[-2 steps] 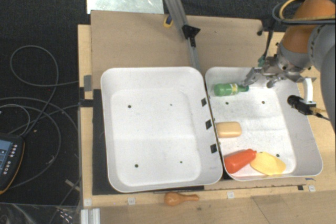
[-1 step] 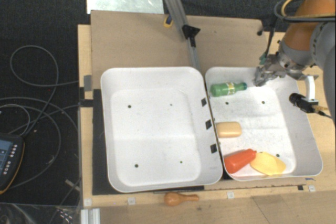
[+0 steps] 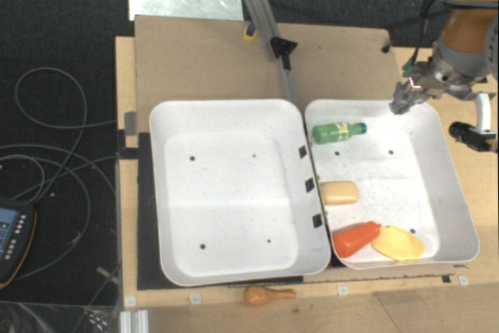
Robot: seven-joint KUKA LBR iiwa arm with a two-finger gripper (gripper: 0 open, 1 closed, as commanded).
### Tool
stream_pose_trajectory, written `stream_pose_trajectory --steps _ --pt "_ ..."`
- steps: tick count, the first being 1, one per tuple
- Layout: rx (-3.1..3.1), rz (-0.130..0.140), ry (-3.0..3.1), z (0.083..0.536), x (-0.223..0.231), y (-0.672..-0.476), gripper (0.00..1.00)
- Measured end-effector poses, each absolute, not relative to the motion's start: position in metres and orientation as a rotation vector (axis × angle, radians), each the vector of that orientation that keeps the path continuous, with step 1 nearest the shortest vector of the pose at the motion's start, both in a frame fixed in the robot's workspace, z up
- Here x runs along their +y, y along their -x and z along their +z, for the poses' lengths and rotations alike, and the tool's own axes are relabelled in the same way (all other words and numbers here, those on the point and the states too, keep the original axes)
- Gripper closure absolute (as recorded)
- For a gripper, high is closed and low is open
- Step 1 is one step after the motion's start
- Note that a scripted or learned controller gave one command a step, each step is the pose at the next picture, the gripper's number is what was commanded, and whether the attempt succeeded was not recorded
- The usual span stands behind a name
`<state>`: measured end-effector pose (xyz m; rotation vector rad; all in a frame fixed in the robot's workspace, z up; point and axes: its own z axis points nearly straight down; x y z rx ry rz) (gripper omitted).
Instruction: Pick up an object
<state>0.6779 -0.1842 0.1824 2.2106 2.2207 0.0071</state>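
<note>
Single fixed camera above bench (image 3: 343, 58), slanted down (both bins (image 3: 234, 191))

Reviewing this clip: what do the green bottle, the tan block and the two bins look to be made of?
Green bottle: probably glossy plastic, judging by the bright highlight along its side and the pale label band.
Tan block: matte with soft rounded corners, possibly foam or soap; the look leaves it open.
Right bin and left bin: smooth white moulded plastic, going by their rounded rims and slight sheen.
</note>
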Motion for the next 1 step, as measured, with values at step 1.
stream_pose_trajectory --steps 1 --pt "2.221 0.008 -2.207 0.2491 -0.1848 -0.6795 1.0"
